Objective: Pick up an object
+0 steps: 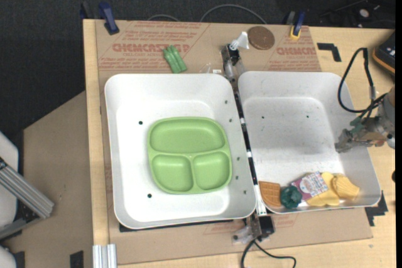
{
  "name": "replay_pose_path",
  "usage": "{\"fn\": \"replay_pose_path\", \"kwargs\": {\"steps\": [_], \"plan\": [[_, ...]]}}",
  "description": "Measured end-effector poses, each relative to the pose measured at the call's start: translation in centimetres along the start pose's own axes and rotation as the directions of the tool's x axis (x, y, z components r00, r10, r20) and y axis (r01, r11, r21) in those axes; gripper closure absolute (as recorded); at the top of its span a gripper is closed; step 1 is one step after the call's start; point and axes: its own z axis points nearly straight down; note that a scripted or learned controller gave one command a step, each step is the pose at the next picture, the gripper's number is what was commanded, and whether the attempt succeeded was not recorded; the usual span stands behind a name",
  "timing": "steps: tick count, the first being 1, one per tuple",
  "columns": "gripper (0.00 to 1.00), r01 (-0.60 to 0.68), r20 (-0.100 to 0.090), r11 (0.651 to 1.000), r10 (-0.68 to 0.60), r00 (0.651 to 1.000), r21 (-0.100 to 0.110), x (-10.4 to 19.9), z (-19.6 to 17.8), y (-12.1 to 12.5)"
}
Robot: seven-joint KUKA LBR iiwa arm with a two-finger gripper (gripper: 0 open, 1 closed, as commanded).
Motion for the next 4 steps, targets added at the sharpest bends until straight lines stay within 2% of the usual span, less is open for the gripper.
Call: {"fn": "replay_pose_path", "kwargs": {"steps": [1, 2, 3, 4], "plan": [[1.0, 0.006, 0.002, 1.0, -0.006, 1.0, -0.007, 1.2, -7.3, 6.8], [1.0, 0.003, -0.001, 1.0, -0.003, 1.0, 0.0, 2.0, -6.4, 9.7], [1.0, 0.0, -0.007, 1.0, 0.0, 1.0, 0.016, 3.7, 5.7, 6.3], [1.0, 0.004, -0.003, 1.0, -0.004, 1.0, 0.001, 9.8, -1.2, 5.5]]}}
